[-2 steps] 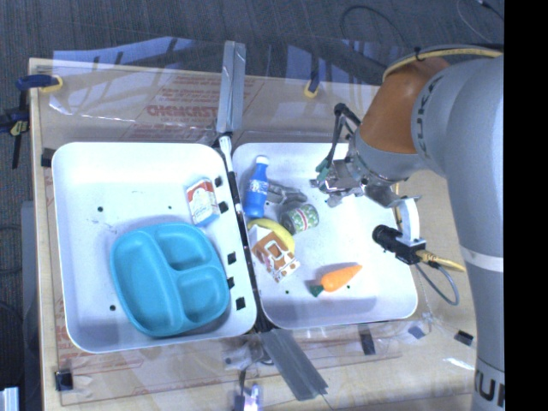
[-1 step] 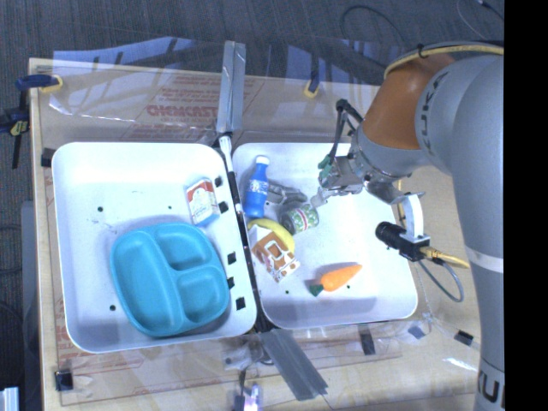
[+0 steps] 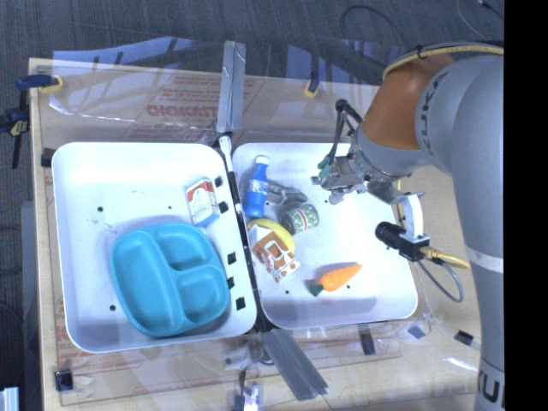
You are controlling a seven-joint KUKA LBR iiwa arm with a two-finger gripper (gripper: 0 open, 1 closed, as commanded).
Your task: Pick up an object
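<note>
Nearest the camera, my grey arm (image 3: 479, 144) hangs over the right bin (image 3: 390, 302). Whether my jaws (image 3: 338, 182) are open I cannot tell. Nothing lifted yet: carrot (image 3: 336, 277), can (image 3: 301, 217), bottle (image 3: 256, 188) all lie there.

Blue tray (image 3: 171, 279), blue bottle (image 3: 256, 191), orange carrot (image 3: 338, 276), yellow banana (image 3: 274, 230), 2 white bins (image 3: 77, 229).

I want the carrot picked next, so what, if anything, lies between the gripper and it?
Nothing visible does. The gripper hangs over the upper part of the right bin, and the carrot lies alone near the front wall. Bare white floor runs between them; the can and banana sit off to the left.
</note>
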